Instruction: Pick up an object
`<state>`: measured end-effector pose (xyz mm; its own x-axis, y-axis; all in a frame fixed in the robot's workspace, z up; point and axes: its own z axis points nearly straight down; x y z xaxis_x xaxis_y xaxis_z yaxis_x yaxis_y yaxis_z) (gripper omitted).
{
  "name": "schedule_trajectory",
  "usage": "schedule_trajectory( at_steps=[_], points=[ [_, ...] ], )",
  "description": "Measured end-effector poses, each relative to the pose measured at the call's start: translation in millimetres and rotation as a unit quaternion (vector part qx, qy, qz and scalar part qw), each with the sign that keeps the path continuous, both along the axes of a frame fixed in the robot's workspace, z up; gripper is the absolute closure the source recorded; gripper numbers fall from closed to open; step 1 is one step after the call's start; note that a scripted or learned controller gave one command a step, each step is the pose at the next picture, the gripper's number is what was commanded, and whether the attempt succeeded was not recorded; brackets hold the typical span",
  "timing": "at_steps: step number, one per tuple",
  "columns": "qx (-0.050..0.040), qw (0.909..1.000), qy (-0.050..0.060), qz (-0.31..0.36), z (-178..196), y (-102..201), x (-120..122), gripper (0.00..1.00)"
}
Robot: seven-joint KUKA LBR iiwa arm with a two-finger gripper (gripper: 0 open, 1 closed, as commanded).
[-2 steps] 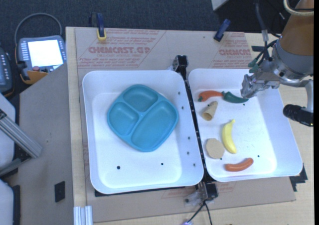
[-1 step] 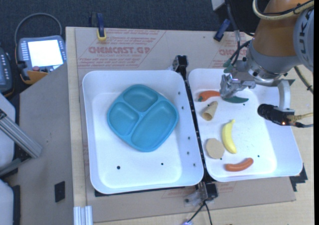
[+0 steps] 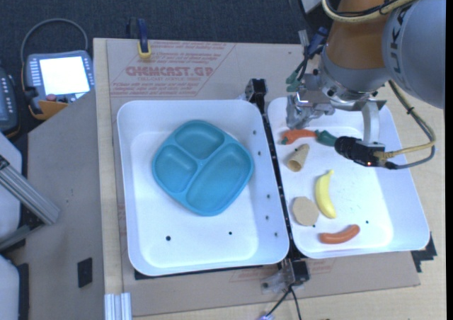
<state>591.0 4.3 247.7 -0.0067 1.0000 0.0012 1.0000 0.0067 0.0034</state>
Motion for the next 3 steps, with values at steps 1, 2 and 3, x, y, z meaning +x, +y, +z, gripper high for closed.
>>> schedule_trajectory(
  at_steps=[1,2,3],
  points=[
    [-0.0006,1.0000,0.000,-0.001,-2.7,44.0,16.2,1.00],
    [-0.0006,1.0000,0.001,-0.001,-28.0,87.1,28.3,1.00],
    [-0.0008,1.0000,0.001,-0.003,-26.4,85.0,28.1,0.00]
  ],
)
